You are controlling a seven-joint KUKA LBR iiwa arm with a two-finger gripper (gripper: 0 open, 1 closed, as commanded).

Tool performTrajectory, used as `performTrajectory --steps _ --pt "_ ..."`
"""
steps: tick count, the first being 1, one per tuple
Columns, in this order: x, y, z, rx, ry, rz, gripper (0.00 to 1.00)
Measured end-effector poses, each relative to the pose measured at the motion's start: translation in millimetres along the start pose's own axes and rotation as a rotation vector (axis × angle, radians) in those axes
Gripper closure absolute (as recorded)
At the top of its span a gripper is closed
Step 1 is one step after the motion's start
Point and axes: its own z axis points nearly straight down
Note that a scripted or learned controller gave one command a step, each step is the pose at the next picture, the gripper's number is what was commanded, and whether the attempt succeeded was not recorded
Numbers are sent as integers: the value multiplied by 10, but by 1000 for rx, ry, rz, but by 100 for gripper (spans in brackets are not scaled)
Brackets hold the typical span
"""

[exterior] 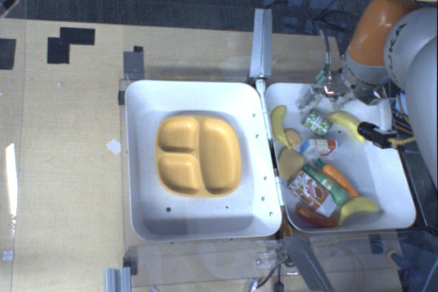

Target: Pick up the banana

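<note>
Above the right bin [404,205], your gripper [331,87] hovers near a banana [345,124]; jaws' state: cannot tell. Nothing lifted yet; the grasp and the pick remain.

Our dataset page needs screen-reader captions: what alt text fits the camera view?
A grey-and-orange robot arm's end effector hangs over the back of the right bin, which holds several bananas among toy foods. The left bin holds a yellow divided tray.
</note>
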Motion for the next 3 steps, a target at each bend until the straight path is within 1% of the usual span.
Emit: performTrajectory --steps 1,2,3 --pt "279 25 288 0 1 121 0" --pt "-514 -121 -188 -1 -1 85 0" --pt "-713 -270 289 0 1 94 0"
